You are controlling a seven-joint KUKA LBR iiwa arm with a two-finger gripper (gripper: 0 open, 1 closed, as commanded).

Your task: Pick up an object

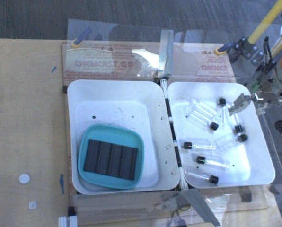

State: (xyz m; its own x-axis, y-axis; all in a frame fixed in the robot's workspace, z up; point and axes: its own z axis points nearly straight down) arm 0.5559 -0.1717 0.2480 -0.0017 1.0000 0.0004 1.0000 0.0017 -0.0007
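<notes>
A pale wooden bench [27, 126] is seen from above, with grey carpet beyond its far edge and two shallow white bins set side by side on it. In the left bin [115, 96], a teal tray [110, 156] lies toward the near left corner, and a dark ribbed block [110, 160] rests inside it. In the right bin [254, 174], several clear vials with black caps are scattered. One vial [205, 113] lies near the far middle, another [198, 146] sits close to the left wall, one [212, 162] lies nearer the front, and one [201, 177] lies against the near edge. Further vials [230, 141] are found toward the right wall. The gripper [239, 104] is held above the far right part of the right bin, near the right wall, with a grey finger angled down toward the vials. How far it is open cannot be told, and nothing is seen gripped in it.
</notes>
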